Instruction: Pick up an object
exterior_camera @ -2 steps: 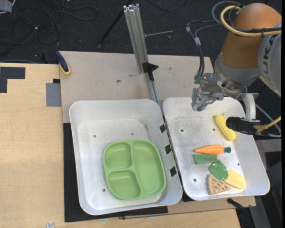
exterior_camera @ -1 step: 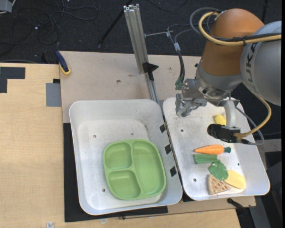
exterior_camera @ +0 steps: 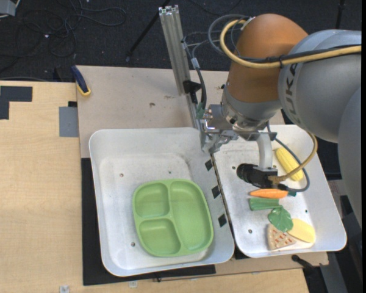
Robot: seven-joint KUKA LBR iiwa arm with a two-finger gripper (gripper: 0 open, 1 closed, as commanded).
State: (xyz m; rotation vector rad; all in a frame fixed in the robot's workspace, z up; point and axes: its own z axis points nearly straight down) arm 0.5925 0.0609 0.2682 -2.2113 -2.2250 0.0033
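The big grey arm (exterior_camera: 305,84) hangs over the right bin (exterior_camera: 329,237), blocking part of it, and I cannot tell how its fingers stand. The left bin (exterior_camera: 110,163) holds a green tray (exterior_camera: 171,218). Right bin: corn (exterior_camera: 288,161), carrot (exterior_camera: 269,193), waffle (exterior_camera: 279,239).

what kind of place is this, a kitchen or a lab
Most likely a robotics lab: a KUKA arm reaches over two white bins, toy food such as a carrot lies in one, and cables cross the dark floor.

The left bin (exterior_camera: 110,163) holds a green divided tray (exterior_camera: 171,217). The right bin (exterior_camera: 329,237) holds toy corn (exterior_camera: 288,162), a carrot (exterior_camera: 269,194) and a waffle (exterior_camera: 280,239).
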